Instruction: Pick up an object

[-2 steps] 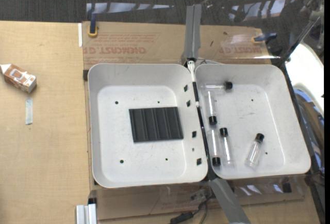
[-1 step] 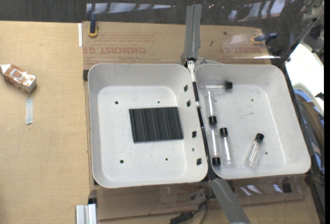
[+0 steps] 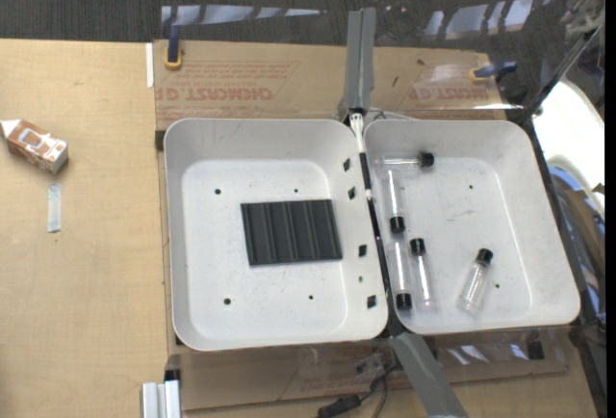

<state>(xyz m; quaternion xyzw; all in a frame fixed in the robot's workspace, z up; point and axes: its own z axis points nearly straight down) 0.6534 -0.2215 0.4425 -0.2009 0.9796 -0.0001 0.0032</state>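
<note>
The clear, black-capped plastic vial at five o'clock in the right white bin is judged light, slippery, best gripped mid-body; claw state cannot be told.

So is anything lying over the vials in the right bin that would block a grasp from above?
Nothing visible does. The vials lie uncovered on the floor of the right bin; three crowd its left wall, and one lies apart with open floor around it. The dark ribbed tray sits in the left bin.

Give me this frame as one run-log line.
left bin: black ridged tray | right bin: clear black-capped vials loose | pick: not started
</note>
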